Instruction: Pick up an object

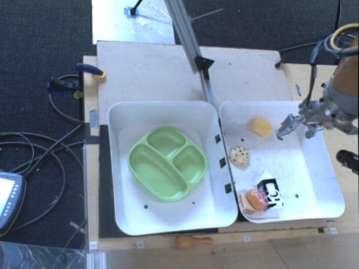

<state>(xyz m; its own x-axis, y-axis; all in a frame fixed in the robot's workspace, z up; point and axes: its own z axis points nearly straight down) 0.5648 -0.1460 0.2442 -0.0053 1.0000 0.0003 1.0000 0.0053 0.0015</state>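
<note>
Right bin [322,167], centre right of the frame, holding three loose items. A yellow lump [261,127] lies in its upper left part. A speckled cookie [239,156] sits lower down, near the bin's left wall. A black-and-white packet [270,192] with an orange-pink piece [255,200] touching its left side rests by the bin's lower edge.

The jaws [297,125] hang over the upper right part of this bin, just right of the yellow lump and apart from it. Two fingers are visible, spread apart with nothing between them. The arm [342,88] enters from the right edge of the frame, grey below an orange band.

Left bin [120,206], centre of the frame, touching the right bin along their shared wall. A green tray [167,162] with three compartments lies in it, turned at a slant.

The counter [146,72] carries both bins. A blue clamp [84,72] grips its upper left edge. An orange object [192,241] lies on its lower edge below the left bin. Cables [39,150] run over the dark floor at left.
</note>
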